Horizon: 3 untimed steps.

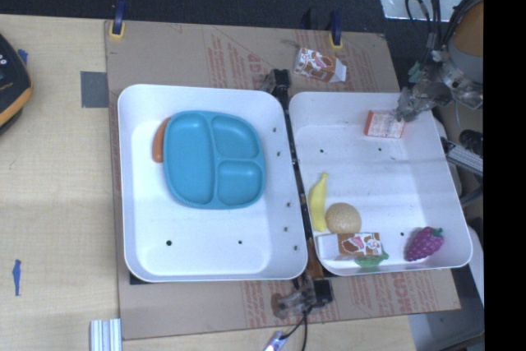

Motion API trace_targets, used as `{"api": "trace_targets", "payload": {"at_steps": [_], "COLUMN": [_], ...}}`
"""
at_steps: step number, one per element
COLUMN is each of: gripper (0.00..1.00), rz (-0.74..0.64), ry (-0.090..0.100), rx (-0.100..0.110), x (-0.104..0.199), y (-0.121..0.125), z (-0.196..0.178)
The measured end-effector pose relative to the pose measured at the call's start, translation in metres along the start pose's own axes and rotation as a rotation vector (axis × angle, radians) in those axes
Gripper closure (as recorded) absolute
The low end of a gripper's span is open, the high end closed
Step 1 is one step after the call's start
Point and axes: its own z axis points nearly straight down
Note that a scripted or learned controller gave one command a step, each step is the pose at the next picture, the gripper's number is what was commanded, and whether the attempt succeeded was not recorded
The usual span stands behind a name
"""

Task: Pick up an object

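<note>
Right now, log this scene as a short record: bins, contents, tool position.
left bin: blue tray, orange item tucked under its left edge
right bin: orange packet, banana, bun, carton, grapes
outside bins: wrapper on the cardboard
tool: over right bin's far right corner, beside the orange packet
holding: nothing seen
</note>
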Motion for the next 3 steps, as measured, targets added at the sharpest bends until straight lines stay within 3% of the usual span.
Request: {"api": "trace_targets", "payload": {"at_steps": [1,2,3], "gripper": [0.00,1.00,1.00], "rz": [-0.001,-0.004,0.002], "ry": [0.000,-0.001,0.001], "rx": [0.001,0.001,0.001], "x": [0.000,0.000,0.069], "y": [0.000,0.000,-0.076], "z": [0.000,-0.011,-0.066]}}
